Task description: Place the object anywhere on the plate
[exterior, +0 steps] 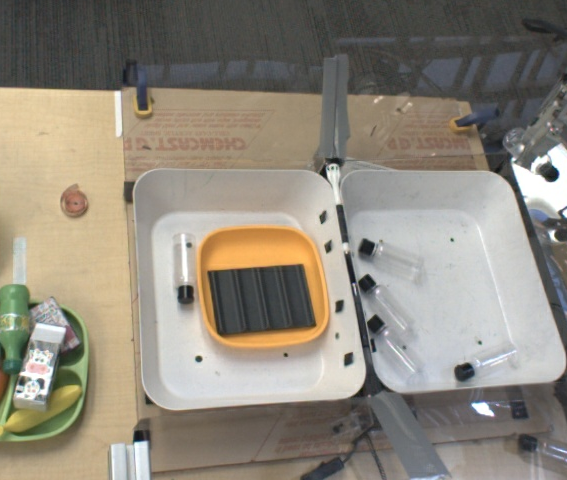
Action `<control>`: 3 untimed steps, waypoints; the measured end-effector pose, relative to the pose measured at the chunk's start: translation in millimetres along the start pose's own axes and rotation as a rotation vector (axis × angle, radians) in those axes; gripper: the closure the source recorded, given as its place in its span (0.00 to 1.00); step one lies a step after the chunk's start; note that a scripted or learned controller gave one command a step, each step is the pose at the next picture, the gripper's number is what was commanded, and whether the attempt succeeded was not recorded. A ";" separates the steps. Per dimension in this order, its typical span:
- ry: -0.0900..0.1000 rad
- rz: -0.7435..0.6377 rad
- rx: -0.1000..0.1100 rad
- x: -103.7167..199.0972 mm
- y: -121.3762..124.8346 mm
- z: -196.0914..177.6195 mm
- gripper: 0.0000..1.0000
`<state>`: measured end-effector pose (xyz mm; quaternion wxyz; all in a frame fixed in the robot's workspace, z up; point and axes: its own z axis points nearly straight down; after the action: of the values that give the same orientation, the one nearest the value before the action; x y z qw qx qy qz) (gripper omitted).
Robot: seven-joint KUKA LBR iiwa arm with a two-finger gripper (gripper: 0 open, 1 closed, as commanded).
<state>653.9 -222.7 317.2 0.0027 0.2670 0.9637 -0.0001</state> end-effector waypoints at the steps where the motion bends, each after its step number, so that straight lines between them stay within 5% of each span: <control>1: 0.000 -0.265 -0.001 5.2 -2.6 -76.0 1.00; 2: 0.001 -0.418 -0.001 0.3 0.7 -125.0 1.00; 3: 0.002 -0.675 -0.002 1.7 -0.3 -124.2 1.00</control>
<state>651.6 -221.9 441.4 0.0017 -0.0671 0.9977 0.0005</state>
